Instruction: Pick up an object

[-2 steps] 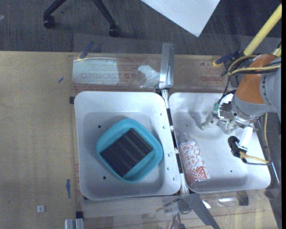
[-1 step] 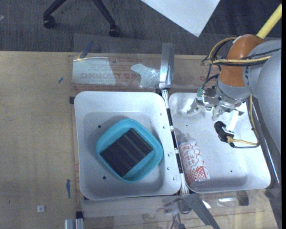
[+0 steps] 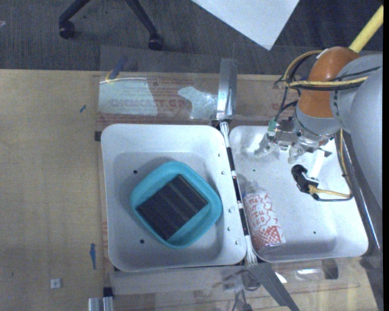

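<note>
A tan wooden bench (image 3: 42, 182) meets dark carpet (image 3: 182, 30) bearing an office-chair base (image 3: 109, 18).

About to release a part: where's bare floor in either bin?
Right bin: bare floor right of the bottle, below the tool. Left bin: narrow strips around the blue dish, widest along the back wall. Crowded: right bin's left wall and back.

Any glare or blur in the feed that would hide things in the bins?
Camera view: overall soft, slightly blurry. The right bin looks washed out, so the clear bottle blends in apart from its red-printed label. The gripper is smeared. The teal container in the left bin reads clearly.
</note>
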